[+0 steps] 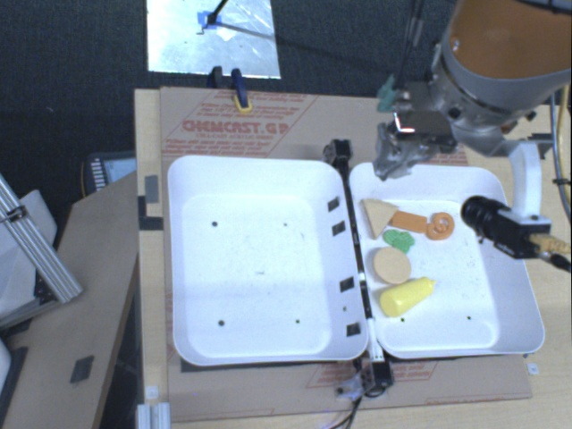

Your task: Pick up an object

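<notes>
The right bin [500, 329] holds several small objects near its left side: a tan wedge [377, 214], an orange strip [409, 222] with an orange ring [440, 226] at its end, a green piece [399, 239], a tan round disc [391, 264] and a yellow piece [407, 295]. My gripper [393, 161] hangs above the far left corner of this bin, beyond the tan wedge and apart from all the objects. Nothing shows between its tips.
The left bin [192, 266] lies beside the right one, joined by black clips along the middle rim [350, 239]. A black cylindrical fitting [492, 219] on a white bracket overhangs the right bin's right side. A yellow-and-blue clamp [239, 92] sits at the board's far edge.
</notes>
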